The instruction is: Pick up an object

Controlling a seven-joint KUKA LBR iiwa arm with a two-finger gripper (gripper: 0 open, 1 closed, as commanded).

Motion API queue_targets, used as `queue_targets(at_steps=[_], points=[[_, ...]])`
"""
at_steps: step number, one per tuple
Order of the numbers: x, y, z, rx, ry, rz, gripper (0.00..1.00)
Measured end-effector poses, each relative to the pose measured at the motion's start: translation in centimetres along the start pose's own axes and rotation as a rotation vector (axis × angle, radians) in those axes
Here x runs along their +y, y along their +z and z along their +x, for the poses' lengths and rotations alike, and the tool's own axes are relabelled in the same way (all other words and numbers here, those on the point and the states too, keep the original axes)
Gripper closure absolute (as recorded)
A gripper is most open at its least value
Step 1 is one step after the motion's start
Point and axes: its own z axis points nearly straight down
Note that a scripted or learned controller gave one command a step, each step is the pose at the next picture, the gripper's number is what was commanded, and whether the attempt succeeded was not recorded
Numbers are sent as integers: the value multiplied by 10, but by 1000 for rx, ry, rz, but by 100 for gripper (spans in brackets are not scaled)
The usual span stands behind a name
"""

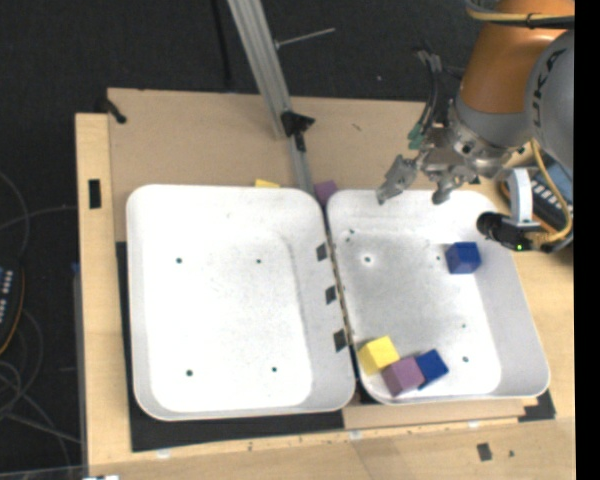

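While the gripper (415, 190) hangs over the right white bin's (500, 368) far edge, fingers spread wide and empty, the small blue cube (463, 257) is noted nearest, toward the bin's right edge.

- One camera hangs fixed above the bench (230, 128), looking down at a slant, so the far edge sits toward the top of the picture and the near edge toward the bottom.
- It stands far enough back to take in both bins whole: the left bin (150, 268) and the right bin (510, 338) lie side by side across the middle.
- Dark floor shows past the bench's far and left edges.
- The arm (510, 58) comes in at the upper right, over the right bin's far edge.
- A slim metal pole (265, 53) slants up from between the bins' far corners to the top edge.
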Motion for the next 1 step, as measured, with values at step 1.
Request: queue_targets(at_steps=[1], points=[[-7, 3, -85, -4, 9, 0, 0]])
